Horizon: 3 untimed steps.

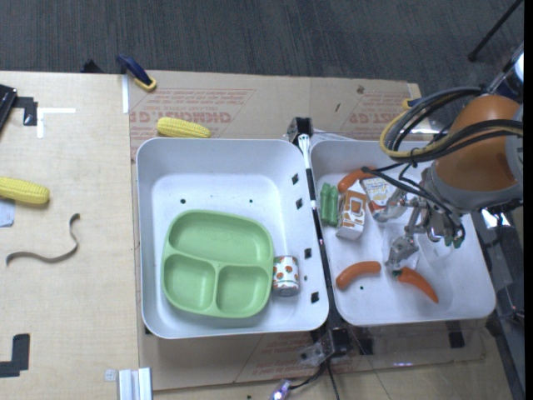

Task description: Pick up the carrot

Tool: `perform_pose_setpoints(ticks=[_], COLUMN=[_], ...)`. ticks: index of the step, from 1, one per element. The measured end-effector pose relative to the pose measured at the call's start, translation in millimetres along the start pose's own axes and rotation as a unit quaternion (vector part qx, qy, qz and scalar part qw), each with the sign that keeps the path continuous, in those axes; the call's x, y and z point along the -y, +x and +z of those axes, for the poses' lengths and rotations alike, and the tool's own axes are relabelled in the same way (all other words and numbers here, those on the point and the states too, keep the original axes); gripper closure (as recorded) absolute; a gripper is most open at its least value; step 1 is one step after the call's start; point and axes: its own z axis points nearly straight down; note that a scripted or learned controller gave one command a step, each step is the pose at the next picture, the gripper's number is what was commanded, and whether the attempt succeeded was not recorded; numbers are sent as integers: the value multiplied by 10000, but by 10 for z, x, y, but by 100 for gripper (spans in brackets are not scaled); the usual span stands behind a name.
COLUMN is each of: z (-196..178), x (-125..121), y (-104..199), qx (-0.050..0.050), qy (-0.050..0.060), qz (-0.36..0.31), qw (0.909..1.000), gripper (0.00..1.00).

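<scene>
The carrot (419, 284) is a short orange piece with a small green top, lying near the front of the right bin (466, 307). My gripper (405, 250) hangs just above and to the left of it, over its green end. The arm's orange band (475, 152) sits to the upper right. Nothing is visibly held.
An orange sausage-like piece (358, 273) lies left of the carrot. A small carton (353, 215), a green item (330, 204) and another orange piece (354, 178) crowd the bin's back left. The left bin (166, 165) holds a green divided plate (218, 265) and a small can (286, 275). Corn cobs (183, 127) (23, 192) lie outside.
</scene>
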Motion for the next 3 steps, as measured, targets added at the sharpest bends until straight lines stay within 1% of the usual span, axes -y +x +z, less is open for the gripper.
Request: perform_pose_setpoints(ticks=[1,2,3], z=[12,-80,9], x=[-379,-381,71], y=[847,831,609], qx=[-30,-15,-11], qy=[-6,3,-1], qz=[-562,-575,-557], qw=[9984,9983,9984], gripper=[0,100,100])
